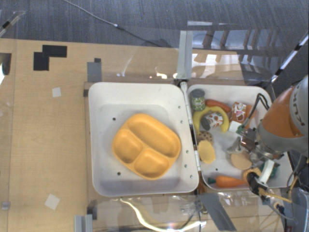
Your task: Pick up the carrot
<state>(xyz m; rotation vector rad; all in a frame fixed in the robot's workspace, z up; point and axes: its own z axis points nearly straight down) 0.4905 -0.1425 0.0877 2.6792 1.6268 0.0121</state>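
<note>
**Count of things on the counter**

Two shallow white plastic bins: one at centre (99, 129), one at right (219, 185). One yellow three-compartment plastic tray (146, 145) lies in the centre bin. The right bin holds two orange carrots, upper (217, 104) and lower (231, 181); one yellow banana (212, 116); one small green can (197, 101); one pale yellow oval piece (207, 152); one red-and-white carton (238, 111).

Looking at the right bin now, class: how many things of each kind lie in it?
Carrots: 2
Banana: 1
Green can: 1
Red-and-white carton: 1
Cookie: 1
Pale yellow pieces: 2
Total: 8
</note>
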